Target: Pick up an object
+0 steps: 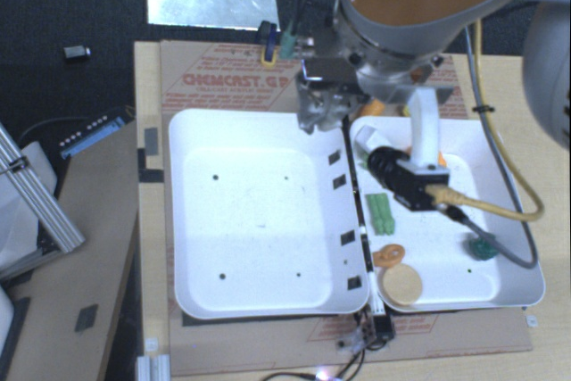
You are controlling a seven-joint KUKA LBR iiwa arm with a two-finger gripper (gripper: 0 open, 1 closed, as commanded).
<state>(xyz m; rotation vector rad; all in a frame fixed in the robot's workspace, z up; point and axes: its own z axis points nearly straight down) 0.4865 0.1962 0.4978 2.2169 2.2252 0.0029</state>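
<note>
My gripper [323,119] hangs over the back edge of the bins, near where the two meet, and nothing shows in its grasp. The right bin [513,281] holds a green ridged block [381,214], an orange ring-shaped piece [388,256] and a tan round disc [402,285] along its left side. A dark teal object [483,247] lies toward the right. A white rounded object [365,136] sits just right of the gripper, and a small orange piece [373,109] peeks out behind it, partly hidden by the arm.
The left bin [250,227] lies beside the right one, with black clips [346,238] along their shared rim. Both rest on a cardboard sheet [223,76]. An aluminium frame [36,210] stands off the bench's left side.
</note>
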